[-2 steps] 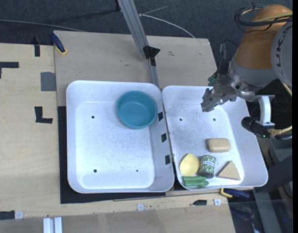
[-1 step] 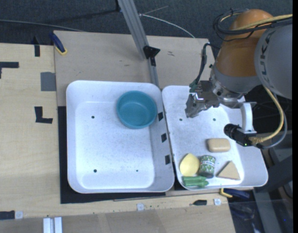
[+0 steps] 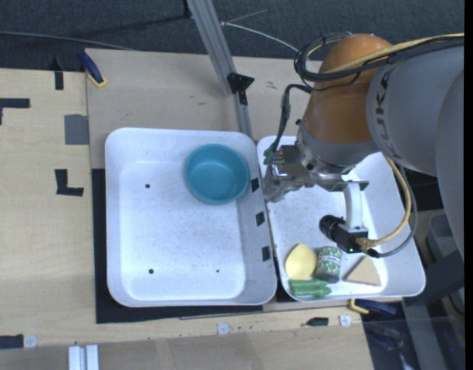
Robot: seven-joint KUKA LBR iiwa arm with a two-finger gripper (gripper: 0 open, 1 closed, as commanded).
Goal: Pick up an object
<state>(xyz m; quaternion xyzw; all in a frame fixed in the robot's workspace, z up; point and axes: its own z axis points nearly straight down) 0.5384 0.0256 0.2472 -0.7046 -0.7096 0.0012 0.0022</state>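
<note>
My gripper (image 3: 276, 180) hangs over the upper left part of the right bin (image 3: 406, 284), close to the wall it shares with the left bin; I see nothing held in it. At the right bin's front lie a yellow lemon-like object (image 3: 299, 261), a small dark green can (image 3: 328, 264), a flat green item (image 3: 309, 287) and a tan wedge (image 3: 365, 271). A blue bowl (image 3: 216, 173) sits upright at the back right of the left bin (image 3: 143, 230).
The grey and orange arm (image 3: 352, 99) covers the back of the right bin. A metal pole (image 3: 217, 45) slants down behind the bins. A black cable fitting (image 3: 338, 230) hangs just above the can.
</note>
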